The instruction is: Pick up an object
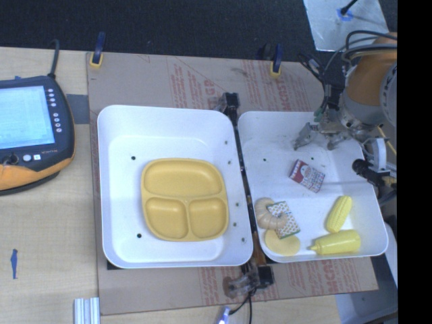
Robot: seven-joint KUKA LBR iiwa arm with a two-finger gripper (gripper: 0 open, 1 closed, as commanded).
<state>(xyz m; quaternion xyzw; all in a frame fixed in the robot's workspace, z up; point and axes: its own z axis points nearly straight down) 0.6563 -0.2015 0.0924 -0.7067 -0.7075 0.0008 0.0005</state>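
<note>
Small red-and-white packet (307,175) lies flat on the floor of the right white bin (270,130), just below the end effector (321,136), whose fingers are spread with nothing between them. Farther forward in that bin sit a yellow corn cob (338,212) and a yellow squeeze bottle (335,243); the left white bin (121,130) holds a yellow sectioned tray (183,199).

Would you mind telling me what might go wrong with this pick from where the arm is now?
1. The gripper hangs over bare bin floor at the right bin's far end, so closing there likely grabs nothing.
2. The nearest item, the red packet, lies flat and may slip.
3. The corn and yellow bottle lie close together; one may get nudged.
</note>
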